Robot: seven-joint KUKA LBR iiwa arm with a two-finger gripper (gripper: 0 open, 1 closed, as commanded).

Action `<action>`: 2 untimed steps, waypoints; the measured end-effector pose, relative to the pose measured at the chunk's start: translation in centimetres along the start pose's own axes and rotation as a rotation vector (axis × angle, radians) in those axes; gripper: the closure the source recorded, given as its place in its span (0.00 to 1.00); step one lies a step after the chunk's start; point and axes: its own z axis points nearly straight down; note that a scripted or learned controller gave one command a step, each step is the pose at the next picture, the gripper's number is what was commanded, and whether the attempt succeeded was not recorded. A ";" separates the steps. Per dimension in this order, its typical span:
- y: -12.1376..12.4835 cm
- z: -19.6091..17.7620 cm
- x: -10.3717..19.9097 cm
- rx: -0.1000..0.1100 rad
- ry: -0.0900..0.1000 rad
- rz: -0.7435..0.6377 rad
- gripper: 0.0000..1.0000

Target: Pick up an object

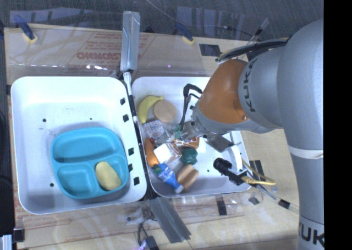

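Arm: grey arm (275, 89) with its orange band (223, 97) reaches in from the right and hangs over the right bin (165, 81), to the right of the banana.
Claw: claw (184, 132) sits low in the clutter, below and right of the banana (146, 106) — the wrist hides it, so I cannot tell whether it is released or clenched, and nothing is seen held.
Banana: lies in the upper left part of the right bin, close to the wall shared with the left bin (33, 94).
Tan disc (165, 111): touching the banana's right side.
Crinkly packet (154, 129): just below the banana.
Orange piece (150, 154): further below the banana, against the shared wall.
White box (164, 152): below the banana, just beside the orange piece.
Green object (190, 155): below and right of the banana, close under the claw.
Blue bottle (168, 176) and brown cylinder (188, 175): furthest below the banana, side by side near the bin's front wall.
Blue tray (82, 144): well left of the banana, in the left bin — a yellow potato-like lump (108, 175) rests in its lower right compartment.
Surface (269, 150): tan, carrying both bins.
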 end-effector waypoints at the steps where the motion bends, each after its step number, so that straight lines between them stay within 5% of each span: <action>1: 7.6 1.3 -2.8 0.028 0.020 -0.320 0.00; 2: 7.8 0.1 -2.7 0.025 0.019 -0.325 1.00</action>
